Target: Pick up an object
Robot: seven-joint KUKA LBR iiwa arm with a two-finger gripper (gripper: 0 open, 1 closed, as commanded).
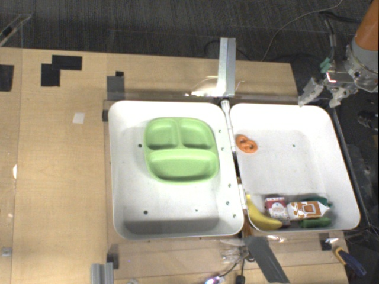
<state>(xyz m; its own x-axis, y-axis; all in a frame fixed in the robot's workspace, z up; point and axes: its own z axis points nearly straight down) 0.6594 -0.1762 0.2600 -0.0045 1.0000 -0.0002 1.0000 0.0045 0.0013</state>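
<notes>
Where arm leaves frame, gripper fingers spread — bottle label illegible.

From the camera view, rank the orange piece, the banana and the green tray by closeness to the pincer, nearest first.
Measured from the pincer at the right bin's far right corner:
1. Orange piece, right bin, by the divider.
2. Banana, right bin's near left corner.
3. Green tray, left bin.
Banana and tray are fairly close; the tray's centre looks slightly farther.

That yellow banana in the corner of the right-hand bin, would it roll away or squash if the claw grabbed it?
The banana is curved, so it probably rocks rather than rolls. It lies against the bin wall beside a small carton, which likely leaves little room for fingers. It looks smooth, so it may slip.
</notes>
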